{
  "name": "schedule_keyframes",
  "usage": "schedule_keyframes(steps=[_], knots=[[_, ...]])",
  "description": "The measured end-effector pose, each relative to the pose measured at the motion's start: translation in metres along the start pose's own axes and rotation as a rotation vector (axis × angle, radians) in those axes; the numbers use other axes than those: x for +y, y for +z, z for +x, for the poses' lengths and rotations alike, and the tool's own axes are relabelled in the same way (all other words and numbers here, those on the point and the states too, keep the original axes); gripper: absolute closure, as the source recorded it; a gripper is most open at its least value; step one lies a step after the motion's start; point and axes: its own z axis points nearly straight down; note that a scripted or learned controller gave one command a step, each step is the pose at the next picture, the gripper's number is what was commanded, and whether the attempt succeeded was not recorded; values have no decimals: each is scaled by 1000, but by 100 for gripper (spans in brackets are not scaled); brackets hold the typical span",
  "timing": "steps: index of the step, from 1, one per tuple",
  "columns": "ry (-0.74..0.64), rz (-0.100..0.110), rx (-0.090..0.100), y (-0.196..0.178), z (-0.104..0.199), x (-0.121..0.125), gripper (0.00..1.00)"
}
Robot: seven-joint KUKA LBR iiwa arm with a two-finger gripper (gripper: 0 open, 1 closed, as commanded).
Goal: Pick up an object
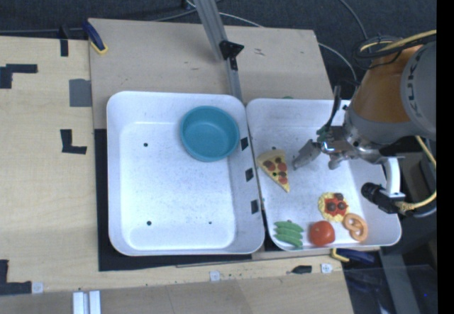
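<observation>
Camera view shows you the end effector (310,155) low over the right bin (305,118), just right of the pizza slice (275,169); you cannot tell its finger state. Near-right lie a tomato (321,233), pretzel (355,226) and green pods (289,233). A blue bowl (209,133) sits in the left bin (177,213).

Arm (397,93) reached in from the right of the right bin (284,110), orange band sat just outside that bin's right wall. Wrist leaned over the bin's right half, pointing left and slightly down. Gripper (303,157) hung above the bin floor near its middle, one dark finger (306,152) stretched out toward the bin's left wall. Nothing was visible between the fingers.
</observation>
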Motion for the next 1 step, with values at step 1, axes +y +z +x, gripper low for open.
schedule_keyframes(steps=[1], knots=[[0,-5,0,60,-1,-1,0]])
